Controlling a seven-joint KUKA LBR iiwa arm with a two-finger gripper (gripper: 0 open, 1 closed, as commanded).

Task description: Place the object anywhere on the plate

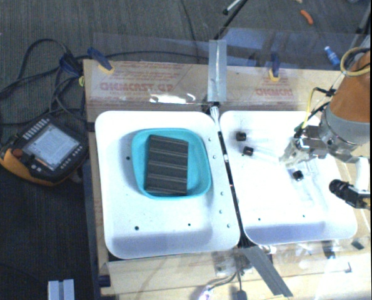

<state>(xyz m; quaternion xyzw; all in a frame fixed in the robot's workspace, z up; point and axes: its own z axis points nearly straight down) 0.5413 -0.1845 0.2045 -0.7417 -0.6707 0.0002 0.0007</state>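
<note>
Since the arm reaches in from the right, scene: two white bins side by side, work split between them.
Plate: a teal plate [201,174] sits in the left bin [114,186], low in its middle so anything dropped there stays put.
Object: a dark ribbed block [167,165] already lies flat on the plate, well inside its rim; by that layout the placing looks done.
Gripper: the gripper [300,157] hangs over the right bin [273,211], well apart from the plate; whether it is spread or pressed together cannot be told, as it is pale against the white floor.
Loose bits: three small black pieces [241,136] lie near it, perhaps fittings.
Pendant: a handheld controller [45,150] rests left of the bench.
</note>
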